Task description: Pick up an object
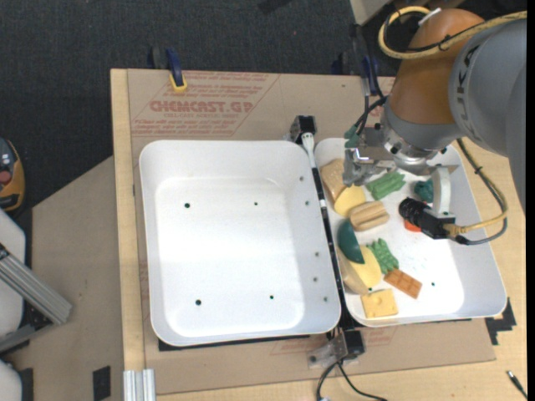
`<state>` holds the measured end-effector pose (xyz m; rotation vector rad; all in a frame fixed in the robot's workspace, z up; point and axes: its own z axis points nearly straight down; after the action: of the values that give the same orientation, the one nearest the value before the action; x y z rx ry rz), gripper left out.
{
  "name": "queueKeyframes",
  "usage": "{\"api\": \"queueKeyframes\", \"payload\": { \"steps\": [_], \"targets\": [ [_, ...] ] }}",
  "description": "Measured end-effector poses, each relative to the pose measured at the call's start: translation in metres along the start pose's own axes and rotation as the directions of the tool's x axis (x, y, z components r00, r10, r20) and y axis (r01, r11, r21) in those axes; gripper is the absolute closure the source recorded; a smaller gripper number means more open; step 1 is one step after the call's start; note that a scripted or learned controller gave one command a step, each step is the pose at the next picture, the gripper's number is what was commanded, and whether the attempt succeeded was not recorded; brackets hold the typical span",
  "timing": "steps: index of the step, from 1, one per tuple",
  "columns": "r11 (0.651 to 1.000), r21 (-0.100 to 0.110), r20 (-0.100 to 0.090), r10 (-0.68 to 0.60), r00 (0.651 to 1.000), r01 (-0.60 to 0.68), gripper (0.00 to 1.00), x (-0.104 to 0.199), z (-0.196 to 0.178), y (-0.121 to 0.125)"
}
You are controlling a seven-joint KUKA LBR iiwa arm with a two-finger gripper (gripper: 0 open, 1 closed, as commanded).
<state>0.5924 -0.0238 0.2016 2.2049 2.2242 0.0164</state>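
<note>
Cardboard (209, 107) printed "CHEMCAST GP" (red), end effector (361, 172) over right bin (468, 295), grip unclear

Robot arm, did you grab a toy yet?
Not yet, as far as I can see. The pincer is down in the right bin, over the toys near the green piece. No toy shows lifted. Grabbing and lifting are left.

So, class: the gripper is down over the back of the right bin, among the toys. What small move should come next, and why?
Probably a short, straight descent, then a close. The gripper hangs at the back of the right bin, just above the green piece and the tan block, and no object shows between its fingers. The toys lie crowded, so a sideways move might only push them.
</note>
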Motion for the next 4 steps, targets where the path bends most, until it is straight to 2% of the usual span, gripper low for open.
{"api": "queueKeyframes", "payload": {
  "steps": [1,2,3,4],
  "targets": [
    [1.0,0.018,-0.001,0.006,1.0,-0.006,1.0,0.086,0.017,-0.025],
    [1.0,0.019,0.0,0.007,1.0,-0.007,1.0,0.134,0.038,-0.05],
    [1.0,0.01,-0.003,-0.001,1.0,0.001,1.0,0.228,0.0,-0.055],
    [1.0,0.012,-0.001,0.006,1.0,-0.006,1.0,0.244,-0.021,-0.071]
  ]
}}
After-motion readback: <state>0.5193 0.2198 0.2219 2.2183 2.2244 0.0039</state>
